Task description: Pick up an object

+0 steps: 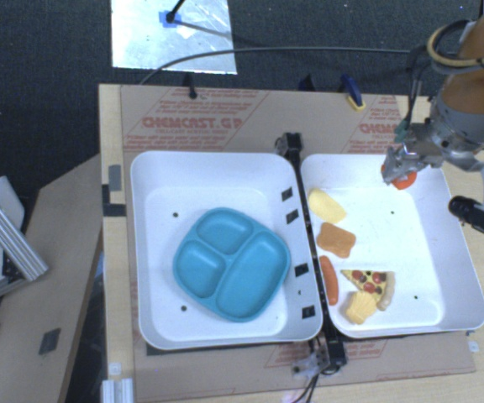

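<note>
Position: my gripper (403, 168) sits over the right white plastic bin (452, 250), near its far rim at about 1 o'clock of that bin. A small orange-red rounded piece (402, 180) shows at my fingertips, seemingly clamped between them; the jaws look nearly together on it, though the exact gap is too small to read.

Other candidates lie at the bin's 9 o'clock side, well apart from me: pale yellow oval toy (326, 204), orange-brown toast-shaped toy (336, 240), red sausage-shaped toy (330, 280), toy pizza slice with dots (371, 282), yellow wedge (359, 308). Left bin holds a blue three-compartment plastic tray (230, 263).

Risks (judgement): the hold seems to be at the piece's upper edge, so it may slip out during a lift. The bin's far rim is close; sideways travel could clip it and knock the piece loose.
</note>
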Tool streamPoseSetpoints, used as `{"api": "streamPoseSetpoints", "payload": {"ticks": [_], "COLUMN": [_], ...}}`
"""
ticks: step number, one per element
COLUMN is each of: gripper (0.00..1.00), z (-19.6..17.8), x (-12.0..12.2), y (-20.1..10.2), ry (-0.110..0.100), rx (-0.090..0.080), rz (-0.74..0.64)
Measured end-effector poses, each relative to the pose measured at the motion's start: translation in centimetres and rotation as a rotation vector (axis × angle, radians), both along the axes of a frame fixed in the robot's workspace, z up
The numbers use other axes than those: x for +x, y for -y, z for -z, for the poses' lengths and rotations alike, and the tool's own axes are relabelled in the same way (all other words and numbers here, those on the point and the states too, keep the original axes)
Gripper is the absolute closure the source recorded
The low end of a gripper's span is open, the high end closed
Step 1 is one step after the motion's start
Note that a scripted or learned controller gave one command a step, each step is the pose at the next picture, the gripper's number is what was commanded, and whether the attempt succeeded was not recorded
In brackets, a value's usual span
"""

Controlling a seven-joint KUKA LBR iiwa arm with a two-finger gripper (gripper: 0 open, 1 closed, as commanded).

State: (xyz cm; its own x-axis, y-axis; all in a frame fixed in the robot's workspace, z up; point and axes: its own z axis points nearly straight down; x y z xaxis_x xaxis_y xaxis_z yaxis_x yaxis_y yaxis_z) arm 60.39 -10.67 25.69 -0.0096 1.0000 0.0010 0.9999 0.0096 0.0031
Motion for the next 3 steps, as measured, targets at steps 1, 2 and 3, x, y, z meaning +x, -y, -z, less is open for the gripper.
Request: {"api": "streamPoseSetpoints", "payload": {"ticks": [1,2,3], "gripper": [1.00,1.00,1.00], "z": [1.1,1.0,0.7], "x": [0.8,1.0,1.6], "y": [-4.4,-10.6,-15.9], "ry": [-0.001,-0.001,0.000], "rx": [0.000,0.001,0.001], "rz": [0.000,-0.002,-0.001]}}
